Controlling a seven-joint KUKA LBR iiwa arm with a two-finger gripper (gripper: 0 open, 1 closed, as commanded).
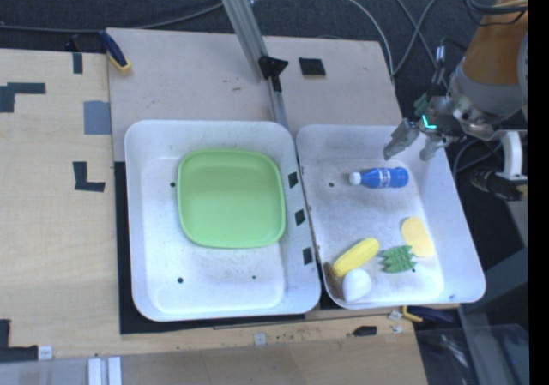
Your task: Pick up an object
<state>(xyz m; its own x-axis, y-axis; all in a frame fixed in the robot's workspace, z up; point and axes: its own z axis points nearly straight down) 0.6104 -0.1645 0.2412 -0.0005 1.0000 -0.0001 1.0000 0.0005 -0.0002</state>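
Note:
In the right bin (455,229) a blue bottle with a white cap (380,177) lies on its side near the back. Toward the front lie a yellow corn-shaped piece (355,255), a white egg-shaped object (356,285), a green leafy toy (398,259) and a yellow oval piece (417,236). My gripper (413,142) hovers over the bin's back right corner, just above and right of the bottle. Its two grey fingers are spread apart with nothing between them.
The left bin (146,212) holds a square green plate (232,197). A slanted metal pole (244,15) rises behind the bins. Cables run across the dark floor at the back right. A wooden bench top lies to the left.

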